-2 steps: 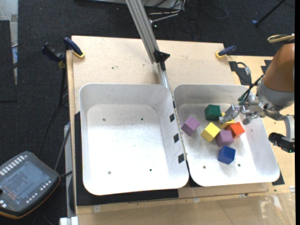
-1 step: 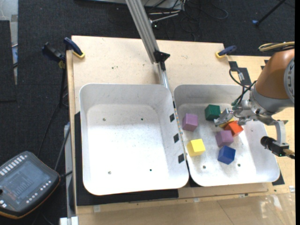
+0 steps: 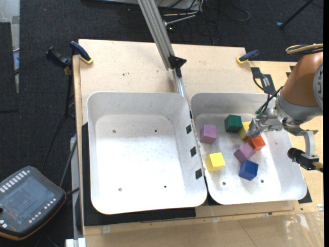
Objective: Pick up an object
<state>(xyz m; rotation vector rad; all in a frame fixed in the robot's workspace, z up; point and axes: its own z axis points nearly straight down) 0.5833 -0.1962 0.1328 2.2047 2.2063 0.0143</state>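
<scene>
**Desk:** Where is your hand, and what has it got?

**Arm:** My gripper (image 3: 253, 134) hangs low over the right bin (image 3: 288, 189), reaching in from the right, its metal tip right at the orange cube (image 3: 257, 142). The tip overlaps that cube's upper left edge from this angle. Whether my fingers are spread or closed, I cannot tell; they are too small and crowded against the blocks. I cannot say I hold anything.

**Desk:** Describe the blocks.

**Arm:** Small matte cubes, solid colours, clustered in the right bin. The orange one sits tilted, just beside a purple cube (image 3: 244, 153) at its lower left. A blue cube (image 3: 248, 170) lies just below the purple one. A dark green cube (image 3: 233, 123) is up and left of my tip, with a bit of yellow block (image 3: 243, 130) showing between it and me. A lilac cube (image 3: 208, 133) and a yellow cube (image 3: 215, 161) sit farther left, near the bin's wall.

**Desk:** And the setting?

**Arm:** Two shallow white bins, speckled, rounded at the corners, on a pale board bench (image 3: 128, 60). The left bin (image 3: 103, 107) sits alongside.
</scene>
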